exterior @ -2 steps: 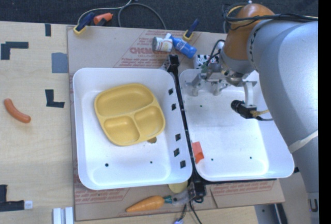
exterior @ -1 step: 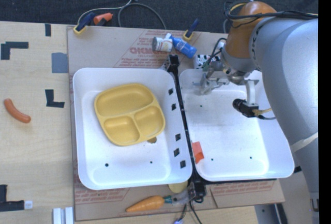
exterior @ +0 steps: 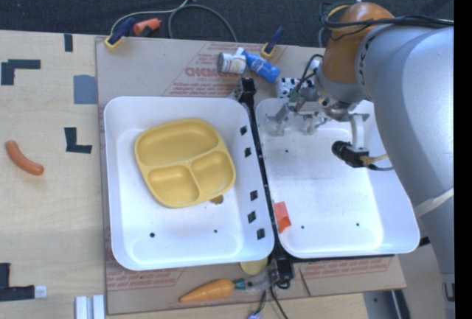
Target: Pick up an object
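Gripper (exterior: 295,118) hovers low over right bin (exterior: 332,236), jaw state unclear; yellow divided plate (exterior: 184,161) in left bin (exterior: 125,236) demands rim grasp.

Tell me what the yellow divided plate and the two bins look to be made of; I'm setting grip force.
The yellow divided plate looks like moulded plastic, matte with a soft sheen: uniform colour, rounded compartment ridges. The left bin and right bin look like thin, smooth white plastic with rolled rims, though coated metal can't be ruled out.
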Controlling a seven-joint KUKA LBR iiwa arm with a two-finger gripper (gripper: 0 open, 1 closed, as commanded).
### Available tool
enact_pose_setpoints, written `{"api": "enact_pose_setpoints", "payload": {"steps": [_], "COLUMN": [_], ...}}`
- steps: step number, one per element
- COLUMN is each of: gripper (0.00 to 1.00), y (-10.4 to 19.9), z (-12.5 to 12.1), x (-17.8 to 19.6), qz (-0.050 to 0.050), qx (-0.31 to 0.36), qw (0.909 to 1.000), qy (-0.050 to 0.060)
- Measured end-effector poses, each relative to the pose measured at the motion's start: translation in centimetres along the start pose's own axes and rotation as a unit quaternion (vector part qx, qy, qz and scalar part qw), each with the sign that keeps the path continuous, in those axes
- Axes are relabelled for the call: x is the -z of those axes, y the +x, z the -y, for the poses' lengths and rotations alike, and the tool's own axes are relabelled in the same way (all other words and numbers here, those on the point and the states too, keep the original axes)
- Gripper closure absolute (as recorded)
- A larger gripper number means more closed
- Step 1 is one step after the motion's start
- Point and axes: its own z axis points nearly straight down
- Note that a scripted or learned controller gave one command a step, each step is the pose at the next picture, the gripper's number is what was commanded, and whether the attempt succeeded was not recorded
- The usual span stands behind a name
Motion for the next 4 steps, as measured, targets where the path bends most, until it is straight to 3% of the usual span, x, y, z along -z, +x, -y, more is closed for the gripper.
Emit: {"api": "enact_pose_setpoints", "payload": {"steps": [1, 2, 3, 4], "gripper": [1.0, 1.0, 0.0, 0.0], "y": [0.0, 8.5, 7.9, -3.8], "z": [0.0, 7.7, 7.7, 4.5], "x": [1.0, 9.5, 8.9, 6.8], "qz": [0.0, -0.004, -0.002, 0.0], "qx": [0.001, 0.002, -0.001, -0.006], "qw": [1.0, 1.0, 1.0, 1.0], "qy": [0.0, -0.001, 0.002, 0.001]}}
